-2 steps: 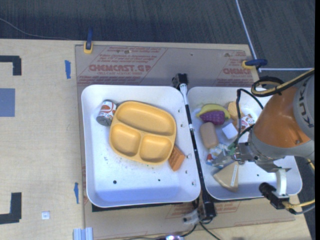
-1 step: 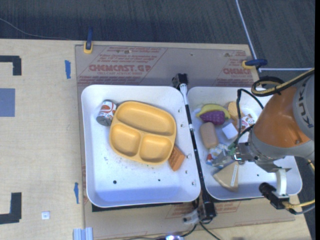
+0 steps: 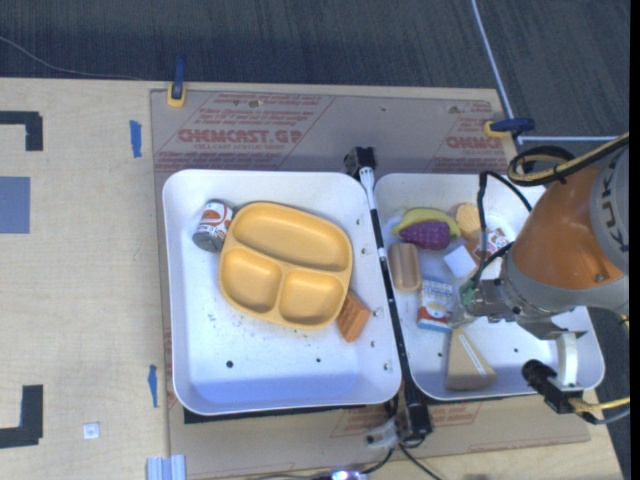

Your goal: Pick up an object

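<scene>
- Grey arm w/ orange band reaches in from the right over the right shallow white bin; its bulk covers that bin's right side, so whatever lies under it can't be seen.
- Jaws sit at the wrist's left end, low over the middle of the right bin; only a dark, blurry cluster shows there, can't tell if they're spread or pressed together, or if anything is between them.
- Just left of the jaws: small white packet w/ blue and red print, touching or nearly touching, can't say which.
- Below the jaws: tan wedge-shaped block, near the bin's front wall.
- Upper part of right bin: yellow banana w/ purple grape bunch against it; tan bread-like piece to the right, partly cut off by a black cable; small red-white item beside it too small to identify.
- Tan oblong block lies near the right bin's left wall.
- Left shallow white bin holds a yellow three-compartment plastic tray; a red-and-white can on its side touches the tray's left edge; an orange wedge is tucked at its lower right corner, partly under the rim.
- Both bins rest on brown printed cardboard on the table.
</scene>
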Action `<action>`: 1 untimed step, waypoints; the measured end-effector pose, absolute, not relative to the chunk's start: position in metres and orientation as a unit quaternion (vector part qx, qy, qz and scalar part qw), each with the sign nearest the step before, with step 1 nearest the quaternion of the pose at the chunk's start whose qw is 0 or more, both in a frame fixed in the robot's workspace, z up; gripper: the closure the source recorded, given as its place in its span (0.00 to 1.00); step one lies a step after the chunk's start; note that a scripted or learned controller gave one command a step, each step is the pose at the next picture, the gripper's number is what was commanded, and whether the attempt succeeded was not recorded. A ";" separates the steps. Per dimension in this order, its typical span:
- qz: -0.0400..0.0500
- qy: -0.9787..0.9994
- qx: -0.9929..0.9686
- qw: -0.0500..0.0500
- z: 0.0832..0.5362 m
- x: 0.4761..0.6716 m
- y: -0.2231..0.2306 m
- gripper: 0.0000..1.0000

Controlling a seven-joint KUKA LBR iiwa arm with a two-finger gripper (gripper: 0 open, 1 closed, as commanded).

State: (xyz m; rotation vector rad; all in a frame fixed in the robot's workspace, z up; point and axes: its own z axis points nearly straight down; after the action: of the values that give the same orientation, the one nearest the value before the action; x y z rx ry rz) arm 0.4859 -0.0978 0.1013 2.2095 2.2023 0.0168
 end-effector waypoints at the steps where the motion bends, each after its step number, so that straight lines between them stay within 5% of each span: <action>1: 0.001 0.708 0.707 0.000 0.185 0.508 0.019 1.00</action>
State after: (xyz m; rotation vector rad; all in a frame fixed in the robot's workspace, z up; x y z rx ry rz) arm 0.5076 0.0194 0.1848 2.2198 2.2232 0.0026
